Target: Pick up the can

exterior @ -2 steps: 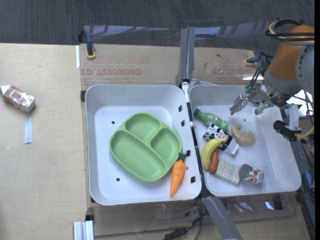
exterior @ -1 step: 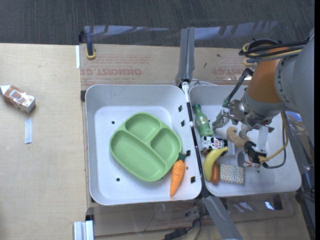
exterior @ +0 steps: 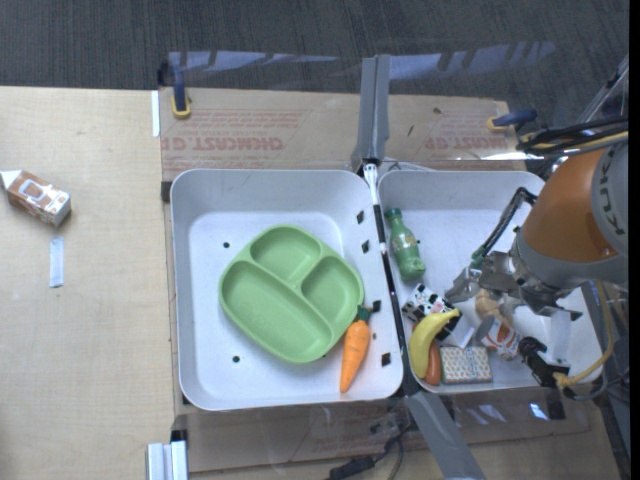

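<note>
Pale wooden surface [exterior: 80, 368] fills my camera view, with two shallow white bins side by side on it and dark carpet beyond. Left bin [exterior: 190, 298] carries a green divided plate [exterior: 290, 293], and an orange carrot [exterior: 353, 355] lies just beside the plate's near right edge, by the divider between the bins. Over on the far left of the surface I see a small carton [exterior: 38, 198], well apart from everything else.

Right bin [exterior: 450, 193] is busier: a green bottle [exterior: 405, 243] lies along its left wall, a banana [exterior: 428, 336] curves below it, and a patterned flat box [exterior: 465, 365] sits just beside the banana at the near edge. My arm is in from the right, orange band over the bin, and the claw [exterior: 487, 293] is down among the clutter. What looks like the can [exterior: 500, 340], white with red markings, lies right under it. I cannot tell whether the claw is apart or together.
</note>
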Controlling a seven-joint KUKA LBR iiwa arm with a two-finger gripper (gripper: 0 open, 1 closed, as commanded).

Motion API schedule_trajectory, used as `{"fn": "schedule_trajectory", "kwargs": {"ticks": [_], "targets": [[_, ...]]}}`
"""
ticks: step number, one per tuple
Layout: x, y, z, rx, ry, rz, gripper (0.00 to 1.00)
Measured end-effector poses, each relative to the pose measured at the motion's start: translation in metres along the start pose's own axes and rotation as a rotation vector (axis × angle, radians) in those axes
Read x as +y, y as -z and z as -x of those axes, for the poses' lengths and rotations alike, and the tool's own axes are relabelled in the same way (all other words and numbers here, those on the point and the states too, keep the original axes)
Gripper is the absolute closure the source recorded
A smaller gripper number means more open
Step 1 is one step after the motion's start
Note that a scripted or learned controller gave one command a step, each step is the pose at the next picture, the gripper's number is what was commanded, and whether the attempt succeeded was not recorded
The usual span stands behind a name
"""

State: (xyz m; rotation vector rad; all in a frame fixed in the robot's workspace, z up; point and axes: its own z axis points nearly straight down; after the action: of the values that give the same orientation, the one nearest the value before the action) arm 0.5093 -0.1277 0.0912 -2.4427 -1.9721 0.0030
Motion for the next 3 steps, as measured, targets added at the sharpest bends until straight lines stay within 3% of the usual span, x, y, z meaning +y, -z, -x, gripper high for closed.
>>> {"fn": "schedule_trajectory", "kwargs": {"ticks": [1,2,3], "targets": [[-0.013,-0.001,0.084,0.013,-0.020,-0.007,0.00],[-0.026,0.000,0.035,0.001,-0.022,0.000,0.00],[-0.024,0.000,0.042,0.001,-0.047,0.001,0.00]]}}
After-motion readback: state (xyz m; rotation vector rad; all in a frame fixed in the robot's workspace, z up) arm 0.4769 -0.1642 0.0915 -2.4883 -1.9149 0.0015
